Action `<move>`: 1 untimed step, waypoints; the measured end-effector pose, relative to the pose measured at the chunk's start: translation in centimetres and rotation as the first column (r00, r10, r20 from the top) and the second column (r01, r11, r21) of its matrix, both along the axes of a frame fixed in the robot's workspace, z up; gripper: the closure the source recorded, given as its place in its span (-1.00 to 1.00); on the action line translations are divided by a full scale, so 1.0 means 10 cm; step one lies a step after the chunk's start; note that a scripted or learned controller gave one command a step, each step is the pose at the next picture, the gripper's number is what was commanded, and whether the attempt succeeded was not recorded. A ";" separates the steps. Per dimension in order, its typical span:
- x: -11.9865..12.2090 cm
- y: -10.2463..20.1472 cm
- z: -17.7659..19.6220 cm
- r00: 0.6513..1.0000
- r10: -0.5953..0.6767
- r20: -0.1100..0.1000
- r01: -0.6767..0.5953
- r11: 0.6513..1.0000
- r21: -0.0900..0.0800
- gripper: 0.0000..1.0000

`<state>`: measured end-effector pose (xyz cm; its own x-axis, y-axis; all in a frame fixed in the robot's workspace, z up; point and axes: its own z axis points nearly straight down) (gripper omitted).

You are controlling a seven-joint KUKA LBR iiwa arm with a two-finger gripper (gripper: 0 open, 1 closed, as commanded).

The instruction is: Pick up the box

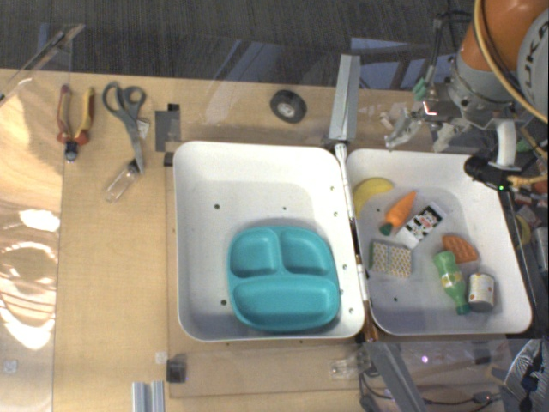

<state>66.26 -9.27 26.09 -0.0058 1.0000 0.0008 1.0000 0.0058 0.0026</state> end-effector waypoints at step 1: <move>-0.10 -0.04 -1.52 1.000 -0.027 0.013 0.027 1.000 0.001 -1.00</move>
